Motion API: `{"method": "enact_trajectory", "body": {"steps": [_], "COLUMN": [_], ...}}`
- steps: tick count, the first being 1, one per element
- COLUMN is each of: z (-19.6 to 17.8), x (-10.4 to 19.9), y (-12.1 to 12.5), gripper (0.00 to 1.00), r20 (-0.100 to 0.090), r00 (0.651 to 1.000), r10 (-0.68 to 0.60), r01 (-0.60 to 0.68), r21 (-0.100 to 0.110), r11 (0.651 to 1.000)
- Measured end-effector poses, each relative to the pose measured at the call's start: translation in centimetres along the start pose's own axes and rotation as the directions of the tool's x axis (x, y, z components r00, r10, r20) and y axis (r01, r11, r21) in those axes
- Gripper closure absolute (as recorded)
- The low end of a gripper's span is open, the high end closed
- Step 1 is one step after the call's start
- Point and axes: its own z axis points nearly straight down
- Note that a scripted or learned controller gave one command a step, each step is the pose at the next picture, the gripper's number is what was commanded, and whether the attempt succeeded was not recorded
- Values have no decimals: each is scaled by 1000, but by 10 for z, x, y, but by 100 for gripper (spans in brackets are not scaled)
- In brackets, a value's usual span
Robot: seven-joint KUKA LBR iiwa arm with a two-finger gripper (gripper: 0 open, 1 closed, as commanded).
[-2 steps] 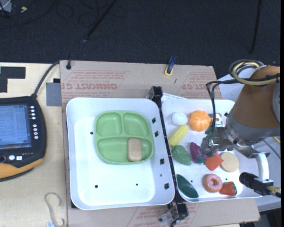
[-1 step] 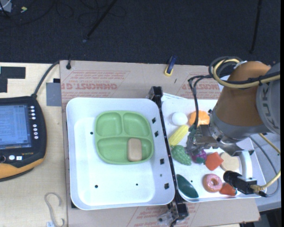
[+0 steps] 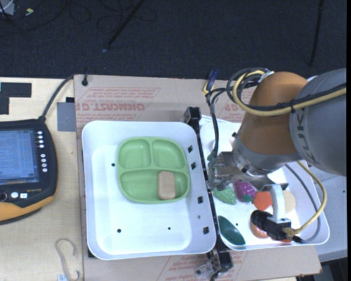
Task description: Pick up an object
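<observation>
**Around my bench**

To my far left a grey teach pendant with a lit screen (image 3: 14, 160) lies on the pale wooden tabletop (image 3: 23, 239). A brown cardboard sheet with red print (image 3: 140, 101) lies under both bins. Black cables (image 3: 114, 16) cross the dark floor beyond.

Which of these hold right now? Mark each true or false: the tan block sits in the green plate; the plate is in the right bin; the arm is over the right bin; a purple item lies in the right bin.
1. The tan rectangular block lies in the green divided plastic plate: true.
2. That plate is in the right bin: false, it sits in the left white bin.
3. The grey and orange arm is over the right white bin: true.
4. A purple item lies there: true.
</observation>
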Motion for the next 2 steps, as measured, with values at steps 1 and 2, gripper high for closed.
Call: {"method": "enact_trajectory", "body": {"steps": [1, 2], "z": [17, 6], "x": [18, 14], "y": [1, 3], "gripper": [100, 100], "r20": [2, 2], "r00": [1000, 1000], "r10": [4, 6], "r01": [-4, -6], "r21": [3, 0], "r11": [1000, 1000]}}
